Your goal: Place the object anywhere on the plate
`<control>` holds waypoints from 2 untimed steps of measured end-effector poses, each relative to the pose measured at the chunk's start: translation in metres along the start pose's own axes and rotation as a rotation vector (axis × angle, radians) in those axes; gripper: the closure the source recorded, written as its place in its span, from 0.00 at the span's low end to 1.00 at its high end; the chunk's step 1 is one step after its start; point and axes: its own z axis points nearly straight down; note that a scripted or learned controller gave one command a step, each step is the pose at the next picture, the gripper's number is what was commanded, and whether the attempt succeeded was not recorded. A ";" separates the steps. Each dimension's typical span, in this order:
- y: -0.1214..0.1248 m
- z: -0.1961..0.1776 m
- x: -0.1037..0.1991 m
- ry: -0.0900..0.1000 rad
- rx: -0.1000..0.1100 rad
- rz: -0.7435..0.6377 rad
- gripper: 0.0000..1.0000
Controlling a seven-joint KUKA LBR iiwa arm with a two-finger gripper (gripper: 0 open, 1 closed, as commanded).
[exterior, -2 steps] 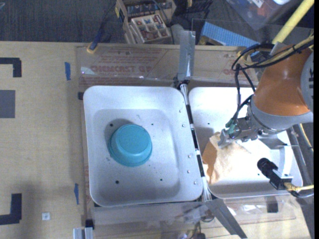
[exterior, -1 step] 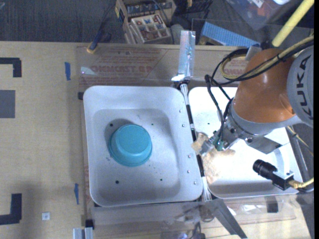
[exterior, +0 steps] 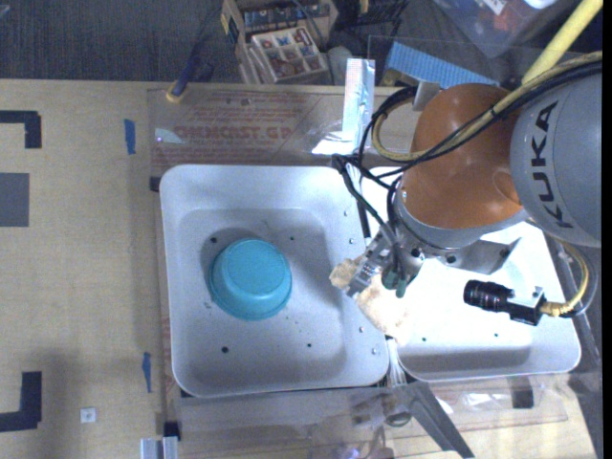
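Pale tan, crumpled-looking object (exterior: 381, 302) sits right under our pincer (exterior: 381, 277), centre-right of the frame, over the rim between the two white bins (exterior: 182, 199). We honestly can't tell if it's gripped or how wide the pincer is. The blue plate (exterior: 251, 277) is left of centre, well apart. Risk: a loose hold drops it on the rim. Plenty of bare bin floor around the plate, though.

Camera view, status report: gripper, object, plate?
Gripper over the divide between bins, pale tan object at its tip, grip unclear. Blue upturned bowl in left bin. Path unobstructed.
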 end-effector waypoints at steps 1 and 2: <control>0.041 0.005 0.026 0.000 -0.002 -0.396 1.00; 0.032 0.004 0.029 0.003 0.000 -0.620 1.00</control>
